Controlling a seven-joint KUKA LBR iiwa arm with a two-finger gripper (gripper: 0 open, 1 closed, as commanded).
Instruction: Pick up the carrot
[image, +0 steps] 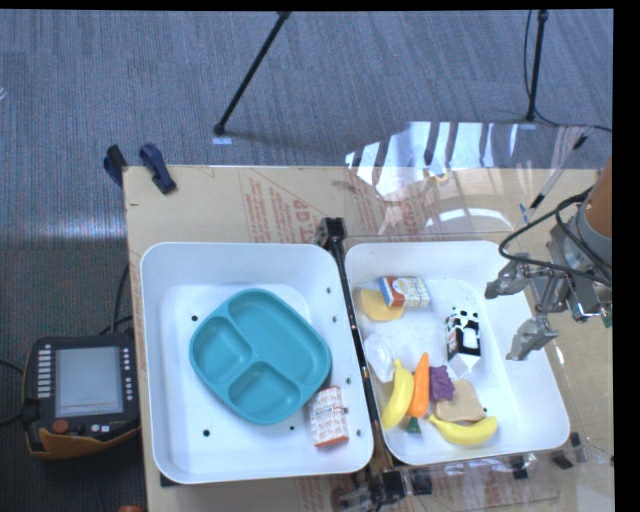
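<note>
While the carrot (421, 383) lay upright in the crowded lower part of the right bin (545, 385), the gripper (532, 322) hung over that bin's right side, well apart from it, holding nothing. Whether its fingers were spread or pressed together could not be told at this angle. A banana (399, 393) pressed against the carrot's left flank, a purple piece (439, 383) and a slice of toast (460, 400) against its right. A descent onto so tight a cluster risked the fingers landing on a neighbour, nudging the carrot aside, or closing on the banana instead.
</note>
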